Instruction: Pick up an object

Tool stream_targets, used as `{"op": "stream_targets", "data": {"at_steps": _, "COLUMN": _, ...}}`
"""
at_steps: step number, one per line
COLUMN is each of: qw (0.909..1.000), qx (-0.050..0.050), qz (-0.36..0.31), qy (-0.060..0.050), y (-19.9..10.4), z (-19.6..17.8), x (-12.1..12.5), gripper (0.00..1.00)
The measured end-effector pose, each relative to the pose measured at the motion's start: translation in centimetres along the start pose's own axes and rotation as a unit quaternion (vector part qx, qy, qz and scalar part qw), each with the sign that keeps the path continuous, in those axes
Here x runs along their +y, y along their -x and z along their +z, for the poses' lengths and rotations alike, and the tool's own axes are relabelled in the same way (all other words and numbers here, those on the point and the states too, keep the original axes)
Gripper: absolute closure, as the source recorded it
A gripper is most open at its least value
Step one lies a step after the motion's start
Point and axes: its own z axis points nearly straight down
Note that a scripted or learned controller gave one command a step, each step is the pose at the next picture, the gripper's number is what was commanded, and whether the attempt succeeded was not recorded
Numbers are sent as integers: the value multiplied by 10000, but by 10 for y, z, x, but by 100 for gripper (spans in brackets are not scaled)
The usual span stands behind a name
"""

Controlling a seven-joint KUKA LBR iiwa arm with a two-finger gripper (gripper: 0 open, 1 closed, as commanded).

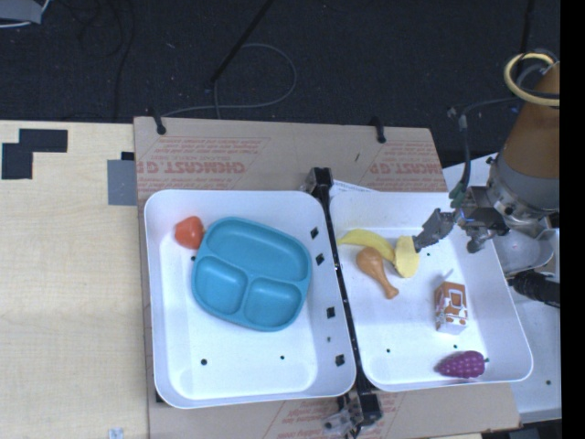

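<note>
Left white shallow bin (183, 373) holds a blue sectioned plastic plate (249, 273) and a small red-orange ball (188, 232). Right white shallow bin (498, 337) holds a yellow toy banana (366, 240), tan drumstick (377, 270), yellow slice (407, 256), carton (451, 305), purple grapes (462, 365). The pincer (428, 236) sits just right of the slice; its spread cannot be told.
</note>
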Motion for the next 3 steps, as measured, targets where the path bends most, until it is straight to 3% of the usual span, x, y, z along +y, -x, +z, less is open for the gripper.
{"op": "stream_targets", "data": {"at_steps": 1, "qw": 10000, "qx": -9, "qz": -7, "qy": 56, "y": 0, "z": -6, "x": 2, "gripper": 0}}
{"op": "stream_targets", "data": {"at_steps": 3, "qw": 10000, "qx": -1, "qz": -2, "qy": 20, "y": 0, "z": 87, "x": 6, "gripper": 0}}
